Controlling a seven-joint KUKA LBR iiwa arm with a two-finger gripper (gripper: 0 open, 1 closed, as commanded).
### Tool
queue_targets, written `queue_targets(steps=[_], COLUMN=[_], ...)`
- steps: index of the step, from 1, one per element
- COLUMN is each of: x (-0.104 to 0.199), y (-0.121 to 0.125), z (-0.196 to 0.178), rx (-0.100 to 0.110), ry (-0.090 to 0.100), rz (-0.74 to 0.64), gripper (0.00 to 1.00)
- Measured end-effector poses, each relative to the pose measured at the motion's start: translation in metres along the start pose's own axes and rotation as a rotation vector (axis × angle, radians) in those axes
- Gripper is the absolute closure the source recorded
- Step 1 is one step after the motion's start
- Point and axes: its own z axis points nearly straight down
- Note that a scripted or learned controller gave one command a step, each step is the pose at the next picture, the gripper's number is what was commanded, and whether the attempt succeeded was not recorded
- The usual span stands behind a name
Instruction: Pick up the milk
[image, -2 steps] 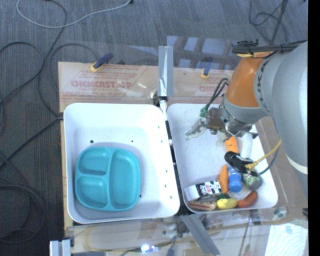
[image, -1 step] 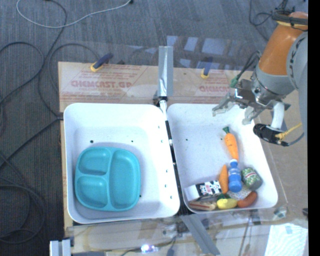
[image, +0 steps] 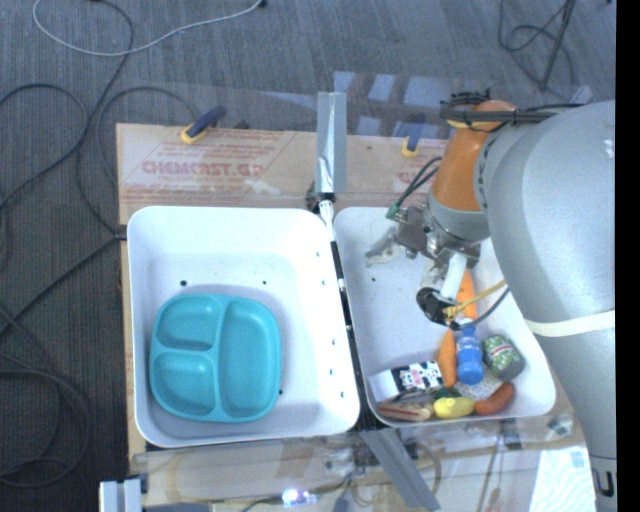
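The milk (image: 411, 379) is a small white carton with black cow patches, lying on its side near the front wall of the right bin (image: 385, 310). My gripper (image: 392, 245) hangs over the far left part of that bin, well behind the milk and apart from it. I see nothing held in it. The grey arm with its orange band (image: 462, 175) reaches in from the right and hides the bin's far right corner.
Beside the milk lie an orange carrot (image: 447, 359), a blue bottle (image: 469, 357), a green can (image: 501, 355), a red sausage (image: 495, 399), a yellow piece (image: 453, 407) and a brown piece (image: 403, 409). A teal divided plate (image: 215, 356) sits in the left bin (image: 225, 240).
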Motion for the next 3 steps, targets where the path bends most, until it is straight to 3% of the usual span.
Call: queue_targets(steps=[1,2,3], x=[-0.095,-0.048,-0.012], y=[-0.049,-0.106,-0.015], z=[-0.071,0.011,-0.041], rx=[0.001,-0.011,0.0], ry=[0.001,0.008,0.001], rz=[-0.059,0.121,0.144], gripper=[0.0,0.0,0.0])
